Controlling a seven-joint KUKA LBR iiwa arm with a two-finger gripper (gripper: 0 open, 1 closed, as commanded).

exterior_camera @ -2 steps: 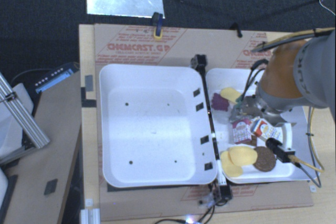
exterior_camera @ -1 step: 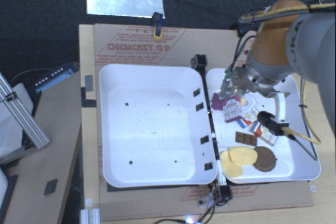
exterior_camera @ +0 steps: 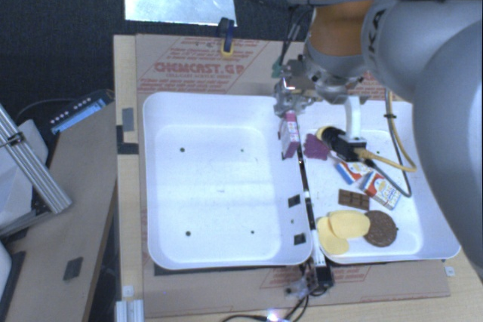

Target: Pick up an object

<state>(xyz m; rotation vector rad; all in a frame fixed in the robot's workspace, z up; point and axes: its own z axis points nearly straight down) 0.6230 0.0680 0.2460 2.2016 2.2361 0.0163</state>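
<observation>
1. At the upper centre of the frame, our gripper (exterior_camera: pixel 289 111) hangs over the divide between the left bin (exterior_camera: pixel 162 185) and the right bin (exterior_camera: pixel 430 234).
2. Its fingers grasp a small purple-and-white packet (exterior_camera: pixel 290 138), which dangles just above the rim.
3. We judge the pick made and the lift under way.
4. Next we need a steady rise, clear of the purple toy (exterior_camera: pixel 317 148) close beside it.
5. Cookies (exterior_camera: pixel 380 228), a chocolate bar (exterior_camera: pixel 353 198) and yellow slices (exterior_camera: pixel 341 226) lie lower right.
</observation>
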